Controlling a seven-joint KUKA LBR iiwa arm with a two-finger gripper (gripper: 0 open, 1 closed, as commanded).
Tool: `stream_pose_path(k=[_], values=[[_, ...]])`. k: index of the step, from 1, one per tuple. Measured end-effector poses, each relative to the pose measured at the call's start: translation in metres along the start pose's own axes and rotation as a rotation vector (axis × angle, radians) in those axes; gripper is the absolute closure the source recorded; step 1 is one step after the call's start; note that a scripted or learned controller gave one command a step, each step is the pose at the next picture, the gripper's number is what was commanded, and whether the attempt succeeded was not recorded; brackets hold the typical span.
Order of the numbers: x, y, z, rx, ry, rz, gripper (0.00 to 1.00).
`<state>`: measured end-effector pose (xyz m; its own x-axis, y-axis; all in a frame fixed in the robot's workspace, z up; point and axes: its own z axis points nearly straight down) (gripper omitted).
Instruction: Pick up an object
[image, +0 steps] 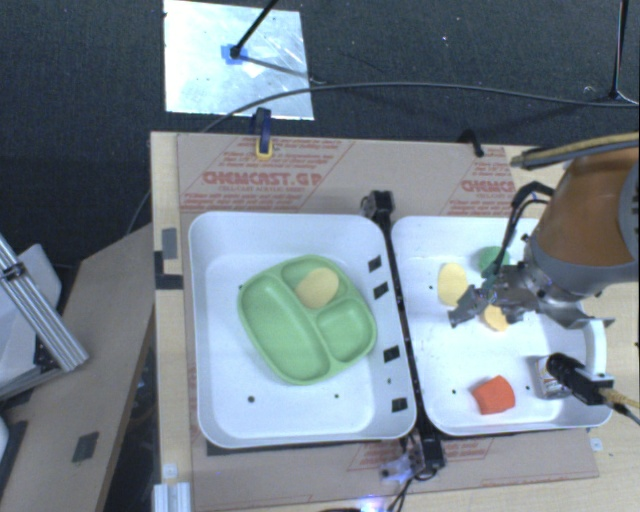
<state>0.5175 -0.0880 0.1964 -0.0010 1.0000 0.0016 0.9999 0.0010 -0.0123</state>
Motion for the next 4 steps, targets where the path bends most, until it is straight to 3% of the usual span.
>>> stream_pose_path(k=[1, 3, 4], values=[[0.000, 0.003, -0.006, -0.013, -0.001, -0.002, 0.00], [-0.002, 0.001, 0.106, -0.010, 0.000, 0.000, 0.00], [-0.002, 0.002, 0.093, -0.014, -0.002, 0.000, 1.00]])
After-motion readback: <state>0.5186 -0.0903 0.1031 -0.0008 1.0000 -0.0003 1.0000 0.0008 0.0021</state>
